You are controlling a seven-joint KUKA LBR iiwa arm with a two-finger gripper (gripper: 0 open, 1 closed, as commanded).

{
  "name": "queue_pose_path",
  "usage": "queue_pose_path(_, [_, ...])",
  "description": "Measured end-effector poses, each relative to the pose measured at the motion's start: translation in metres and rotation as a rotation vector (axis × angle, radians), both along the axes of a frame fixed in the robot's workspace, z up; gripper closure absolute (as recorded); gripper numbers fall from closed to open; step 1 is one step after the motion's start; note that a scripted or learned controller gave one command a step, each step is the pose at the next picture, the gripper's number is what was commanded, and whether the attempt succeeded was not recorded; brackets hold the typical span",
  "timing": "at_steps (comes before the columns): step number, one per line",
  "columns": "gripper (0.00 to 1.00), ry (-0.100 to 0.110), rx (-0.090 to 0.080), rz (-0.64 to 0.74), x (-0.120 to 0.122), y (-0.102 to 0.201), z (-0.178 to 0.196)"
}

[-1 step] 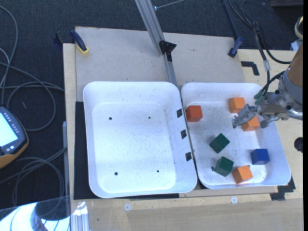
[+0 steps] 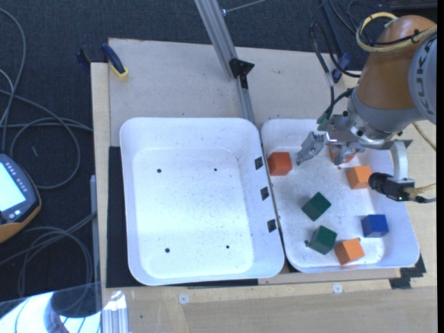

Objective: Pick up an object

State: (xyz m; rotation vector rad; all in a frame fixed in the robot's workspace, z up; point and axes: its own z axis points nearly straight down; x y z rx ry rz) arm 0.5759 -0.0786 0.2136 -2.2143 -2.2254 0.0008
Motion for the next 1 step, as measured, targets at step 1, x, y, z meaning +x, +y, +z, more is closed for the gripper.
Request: queue_pose_path(1, [0.0, 0.002, 0.002, 0.002, 0.0104, 0.0542, -0.0151])
